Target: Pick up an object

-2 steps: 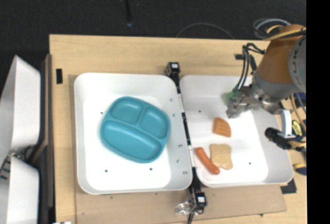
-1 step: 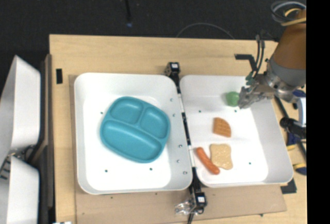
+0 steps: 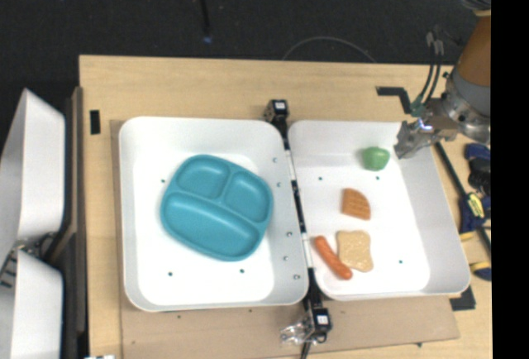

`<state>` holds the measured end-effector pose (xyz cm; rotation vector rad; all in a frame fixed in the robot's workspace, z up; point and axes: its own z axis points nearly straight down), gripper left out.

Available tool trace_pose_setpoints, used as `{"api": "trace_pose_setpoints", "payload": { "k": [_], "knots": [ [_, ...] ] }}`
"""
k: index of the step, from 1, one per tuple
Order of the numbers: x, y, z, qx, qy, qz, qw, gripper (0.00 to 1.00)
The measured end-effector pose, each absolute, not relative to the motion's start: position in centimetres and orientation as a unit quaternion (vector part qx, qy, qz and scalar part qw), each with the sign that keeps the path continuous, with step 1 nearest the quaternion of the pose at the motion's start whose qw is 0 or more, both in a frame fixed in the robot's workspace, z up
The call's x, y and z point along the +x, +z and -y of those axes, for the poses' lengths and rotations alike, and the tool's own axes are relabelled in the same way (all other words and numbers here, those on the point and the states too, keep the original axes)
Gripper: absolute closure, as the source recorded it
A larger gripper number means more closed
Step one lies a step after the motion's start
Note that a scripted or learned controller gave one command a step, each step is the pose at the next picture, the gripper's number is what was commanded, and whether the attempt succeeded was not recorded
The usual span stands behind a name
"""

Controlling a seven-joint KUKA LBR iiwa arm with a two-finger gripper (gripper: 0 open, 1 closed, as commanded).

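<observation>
The right bin [image 3: 430, 266] holds a small green round object [image 3: 374, 157] near its far edge, an orange-brown wedge [image 3: 355, 203] in the middle, a tan toast slice [image 3: 355, 250] and a red-orange sausage [image 3: 332, 257] near the front left. My gripper [image 3: 411, 138] hangs at the bin's far right corner, just right of the green object and apart from it. Nothing shows between its fingers.
The left bin [image 3: 140, 283] holds a teal divided plate [image 3: 216, 206]. A black clamp [image 3: 276, 110] sits at the far end of the seam between the bins, another clamp [image 3: 310, 326] at the near end. Blue and yellow tools [image 3: 478, 184] lie right of the bench.
</observation>
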<state>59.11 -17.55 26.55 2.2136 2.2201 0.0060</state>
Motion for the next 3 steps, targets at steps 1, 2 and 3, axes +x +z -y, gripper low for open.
{"api": "trace_pose_setpoints", "payload": {
  "k": [1, 2, 3],
  "knots": [
    [60.3, 25.3, 12.4, 0.705, 0.0001, -0.709, 0.000, 1.00],
    [60.7, 24.8, 7.2, 0.705, 0.0001, -0.709, 0.000, 1.00],
    [61.6, 25.4, 2.6, 0.704, 0.0013, -0.710, 0.000, 1.00]
  ]
}}
